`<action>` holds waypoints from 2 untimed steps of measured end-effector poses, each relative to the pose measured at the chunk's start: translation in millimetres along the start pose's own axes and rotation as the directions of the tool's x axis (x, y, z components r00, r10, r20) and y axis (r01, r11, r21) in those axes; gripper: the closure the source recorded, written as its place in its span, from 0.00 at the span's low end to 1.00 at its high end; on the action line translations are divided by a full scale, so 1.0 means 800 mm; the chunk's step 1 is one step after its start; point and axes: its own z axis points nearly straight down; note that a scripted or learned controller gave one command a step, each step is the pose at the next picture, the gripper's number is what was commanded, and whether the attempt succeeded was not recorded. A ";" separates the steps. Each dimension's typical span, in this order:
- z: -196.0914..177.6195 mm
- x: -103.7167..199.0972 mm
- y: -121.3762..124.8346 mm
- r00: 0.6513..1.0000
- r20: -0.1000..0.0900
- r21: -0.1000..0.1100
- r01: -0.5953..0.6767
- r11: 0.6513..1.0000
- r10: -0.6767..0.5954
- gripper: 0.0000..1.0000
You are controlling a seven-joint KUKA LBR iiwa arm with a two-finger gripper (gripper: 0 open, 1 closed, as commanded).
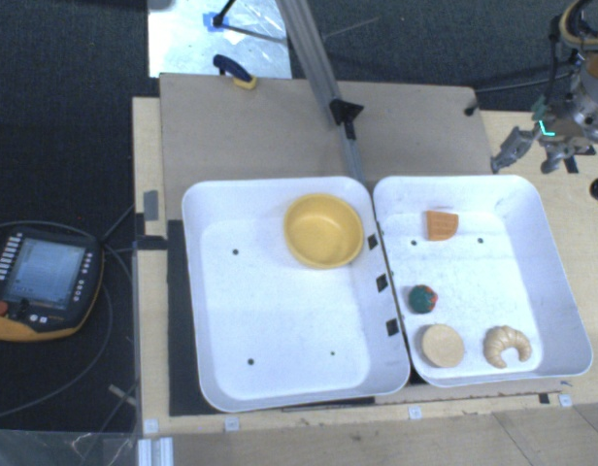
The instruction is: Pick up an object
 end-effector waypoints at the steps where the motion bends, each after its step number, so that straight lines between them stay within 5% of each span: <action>1: 0.000 0.000 0.000 1.000 0.000 0.000 0.000 1.000 0.000 0.00; 2: 0.060 0.005 -0.011 1.000 -0.001 0.003 0.000 1.000 0.000 0.00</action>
